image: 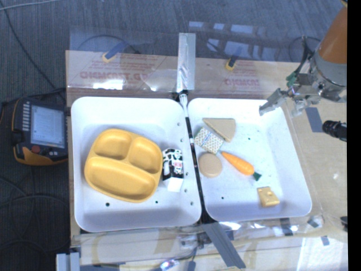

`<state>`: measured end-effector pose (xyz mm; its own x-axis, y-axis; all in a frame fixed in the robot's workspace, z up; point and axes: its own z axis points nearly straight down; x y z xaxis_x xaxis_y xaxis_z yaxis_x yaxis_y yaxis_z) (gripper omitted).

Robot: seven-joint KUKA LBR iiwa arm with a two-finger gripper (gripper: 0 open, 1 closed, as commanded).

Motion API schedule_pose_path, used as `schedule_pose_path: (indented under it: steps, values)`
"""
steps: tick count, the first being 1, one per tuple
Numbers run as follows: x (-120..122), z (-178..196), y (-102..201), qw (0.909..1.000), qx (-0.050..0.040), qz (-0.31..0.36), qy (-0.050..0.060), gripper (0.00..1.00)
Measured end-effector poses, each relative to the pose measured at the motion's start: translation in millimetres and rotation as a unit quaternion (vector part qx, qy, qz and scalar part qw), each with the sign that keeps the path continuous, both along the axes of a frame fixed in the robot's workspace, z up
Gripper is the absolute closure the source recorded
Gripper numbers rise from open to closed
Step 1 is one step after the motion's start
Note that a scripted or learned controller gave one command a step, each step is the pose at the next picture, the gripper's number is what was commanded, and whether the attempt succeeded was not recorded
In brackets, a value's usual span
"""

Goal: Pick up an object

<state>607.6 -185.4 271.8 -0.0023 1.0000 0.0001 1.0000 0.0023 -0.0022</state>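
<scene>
Two white bins sit side by side on the surface (316, 168). The left bin (79, 208) holds one yellow divided plate (123, 164) and, just right of it, one small black-and-white carton (174, 165). The right bin (293, 202) holds five things: a tan wedge (221, 127), a patterned wedge (207, 140), a round tan disc (210, 165), a carrot (238, 164) and a cheese cube (268, 196). The pincer (276, 102) hangs over the right bin's far right corner, gripping nothing; whether it is apart or together I cannot tell
</scene>
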Motion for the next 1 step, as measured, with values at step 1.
schedule_pose_path:
  steps: [1]
  values:
    - [-20.0,-44.2,-6.8,0.9961,0.0002,-0.088,0.000,0.00]
